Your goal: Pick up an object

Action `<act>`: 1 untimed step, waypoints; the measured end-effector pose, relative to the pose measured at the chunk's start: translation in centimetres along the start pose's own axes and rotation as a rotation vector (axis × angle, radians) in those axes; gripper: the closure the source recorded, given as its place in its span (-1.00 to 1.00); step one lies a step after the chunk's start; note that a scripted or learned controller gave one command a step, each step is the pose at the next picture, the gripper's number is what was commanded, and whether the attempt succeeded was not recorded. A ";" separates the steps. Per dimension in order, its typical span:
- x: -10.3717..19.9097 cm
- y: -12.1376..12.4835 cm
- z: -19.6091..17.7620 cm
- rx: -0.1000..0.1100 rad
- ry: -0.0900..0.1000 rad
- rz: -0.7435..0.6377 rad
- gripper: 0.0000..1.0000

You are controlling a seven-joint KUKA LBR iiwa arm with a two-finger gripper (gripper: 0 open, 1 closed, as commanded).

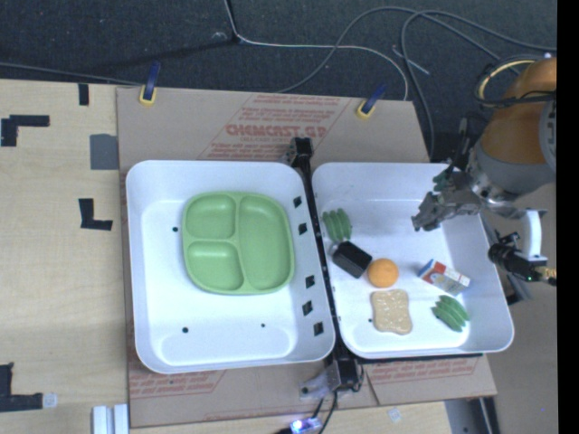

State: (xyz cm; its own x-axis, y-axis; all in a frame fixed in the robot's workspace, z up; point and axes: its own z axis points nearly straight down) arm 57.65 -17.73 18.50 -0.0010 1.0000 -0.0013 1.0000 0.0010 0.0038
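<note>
Gripper (432, 213) over right bin (380, 181), finger spread unreadable, red-and-white packet (442, 275) just below, orange ball (384, 272) further left

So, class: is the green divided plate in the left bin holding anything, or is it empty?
Empty. The green divided plate lies flat in the left bin, and all three compartments show bare green.

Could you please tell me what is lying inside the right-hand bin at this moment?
Inside the right bin: two green pieces, a black block, an orange ball, a tan slice, a small packet. The pincer covers some floor.
</note>
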 end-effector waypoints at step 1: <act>-0.5 0.6 -4.5 0.001 0.000 0.000 1.00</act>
State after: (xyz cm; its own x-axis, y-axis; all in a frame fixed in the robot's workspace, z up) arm 58.25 -18.27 23.05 -0.0013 1.0000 -0.0012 1.0000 0.0013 0.0030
